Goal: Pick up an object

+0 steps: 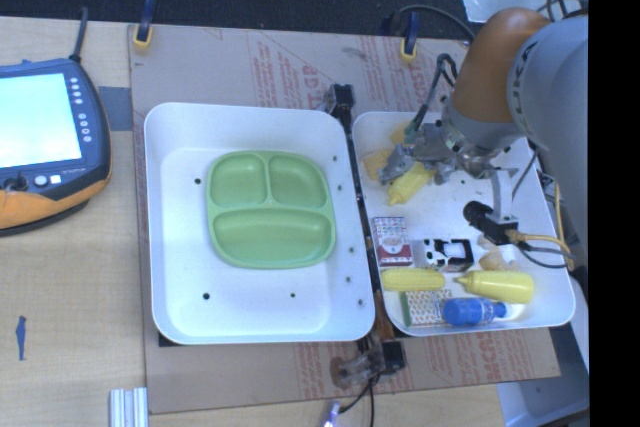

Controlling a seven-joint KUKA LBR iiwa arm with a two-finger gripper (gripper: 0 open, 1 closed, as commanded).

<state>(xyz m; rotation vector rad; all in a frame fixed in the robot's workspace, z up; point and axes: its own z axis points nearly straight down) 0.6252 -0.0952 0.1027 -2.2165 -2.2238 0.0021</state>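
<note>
Over the right bin (556, 215), upper-left corner, our end effector (425, 158) sits low against a yellow object (408, 183). We cannot tell how its jaws stand or whether anything is gripped. Our worry: clutter nearby, a second yellow piece (376, 165) just beside, could be nudged or caught, spoiling the pick.

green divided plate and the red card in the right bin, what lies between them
In the camera view, the adjoining rims of the two white bins lie between the green divided plate and the red card.
</note>
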